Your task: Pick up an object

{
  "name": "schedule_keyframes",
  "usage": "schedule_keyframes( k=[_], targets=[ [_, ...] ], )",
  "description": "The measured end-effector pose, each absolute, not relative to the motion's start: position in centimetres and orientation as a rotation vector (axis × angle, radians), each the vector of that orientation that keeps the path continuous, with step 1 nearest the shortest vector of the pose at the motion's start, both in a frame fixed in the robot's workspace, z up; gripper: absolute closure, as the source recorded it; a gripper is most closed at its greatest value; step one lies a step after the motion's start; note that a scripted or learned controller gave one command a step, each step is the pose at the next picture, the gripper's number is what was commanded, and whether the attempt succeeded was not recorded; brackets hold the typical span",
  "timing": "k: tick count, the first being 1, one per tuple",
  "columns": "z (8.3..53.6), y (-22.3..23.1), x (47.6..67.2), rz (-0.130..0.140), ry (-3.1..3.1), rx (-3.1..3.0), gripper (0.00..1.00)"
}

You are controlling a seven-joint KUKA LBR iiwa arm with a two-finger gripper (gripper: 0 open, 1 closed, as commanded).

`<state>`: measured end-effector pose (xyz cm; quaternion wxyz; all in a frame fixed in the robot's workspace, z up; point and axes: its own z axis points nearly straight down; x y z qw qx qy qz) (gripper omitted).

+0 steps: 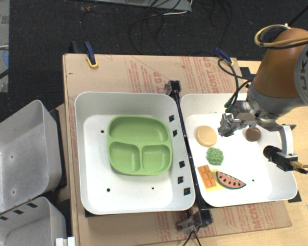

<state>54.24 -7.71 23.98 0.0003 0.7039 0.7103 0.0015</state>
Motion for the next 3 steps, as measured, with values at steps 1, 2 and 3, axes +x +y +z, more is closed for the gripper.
schedule_keyframes(
  k=[1, 2, 3],
  targets=[
    [23.6, -1.9, 55.0, 0.003, 2.232, 2.212, 1.0],
    [22.5, 3.7, 57.1, 0.003, 2.231, 2.211, 1.0],
    [21.9, 8.3, 58.4, 0.003, 2.23, 2.213, 1.0]
  ],
)
